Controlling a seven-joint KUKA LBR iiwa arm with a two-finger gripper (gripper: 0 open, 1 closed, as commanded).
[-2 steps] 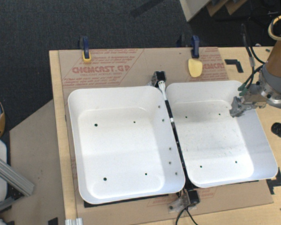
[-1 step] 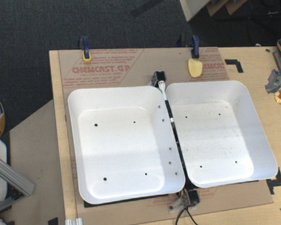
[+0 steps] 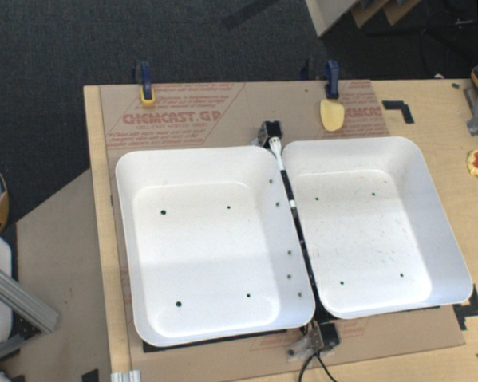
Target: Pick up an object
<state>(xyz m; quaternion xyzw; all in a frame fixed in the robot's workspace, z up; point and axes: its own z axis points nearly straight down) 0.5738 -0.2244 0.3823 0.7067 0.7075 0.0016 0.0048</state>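
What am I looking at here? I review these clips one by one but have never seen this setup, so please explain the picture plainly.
This is a single camera fixed above a workbench, looking down at a slant. On the bench lies a brown board with red print, held at its far edge by two clamps. On the board sit two shallow white bins side by side, the left bin and the right bin, their inner rims meeting along a dark strip that runs between them. Small dark dots mark each bin floor, and the right floor has faint specks. A small yellowish piece lies on the board behind the right bin. A cable leaves from the near edge. The job is to pick up an object from a bin, done by a robot arm that reaches in from the right.
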